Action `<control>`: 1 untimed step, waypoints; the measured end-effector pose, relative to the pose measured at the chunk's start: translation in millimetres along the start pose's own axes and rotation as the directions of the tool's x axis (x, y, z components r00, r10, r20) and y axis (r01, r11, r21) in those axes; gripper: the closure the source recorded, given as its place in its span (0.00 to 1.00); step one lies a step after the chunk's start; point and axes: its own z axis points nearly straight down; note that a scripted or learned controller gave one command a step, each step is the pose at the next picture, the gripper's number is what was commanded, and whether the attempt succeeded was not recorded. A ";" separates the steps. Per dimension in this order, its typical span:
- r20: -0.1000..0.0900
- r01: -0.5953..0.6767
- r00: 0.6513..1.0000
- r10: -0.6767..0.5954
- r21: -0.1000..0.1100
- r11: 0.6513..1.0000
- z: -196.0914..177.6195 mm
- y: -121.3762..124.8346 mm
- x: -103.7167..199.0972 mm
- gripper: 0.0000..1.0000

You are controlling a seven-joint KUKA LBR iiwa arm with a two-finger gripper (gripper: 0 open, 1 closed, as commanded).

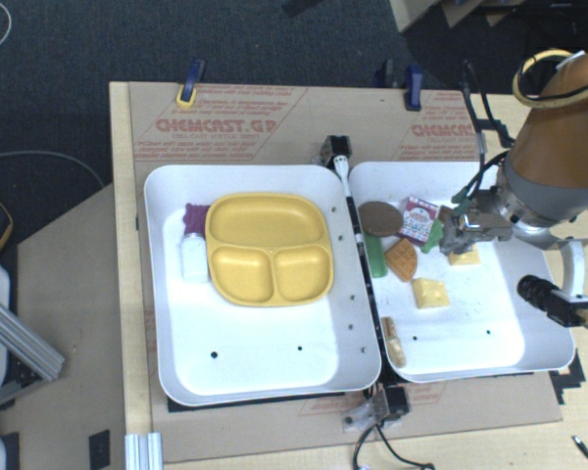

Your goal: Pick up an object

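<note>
Gripper (460, 235) hovers in right bin (529, 351); yellow tray (269, 248) fills left bin (255, 360).

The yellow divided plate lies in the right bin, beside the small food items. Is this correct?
Not quite. The camera view shows the yellow divided plate in the left bin, not the right one. The small food items, such as the cheese-like yellow piece, lie in the right bin.

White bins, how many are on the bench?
2. The left bin holds a yellow divided tray; the right bin holds small items, with the gripper over it.
</note>
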 end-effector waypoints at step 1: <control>0.000 0.000 1.000 0.000 0.003 1.000 -11.2 1.1 0.0 1.00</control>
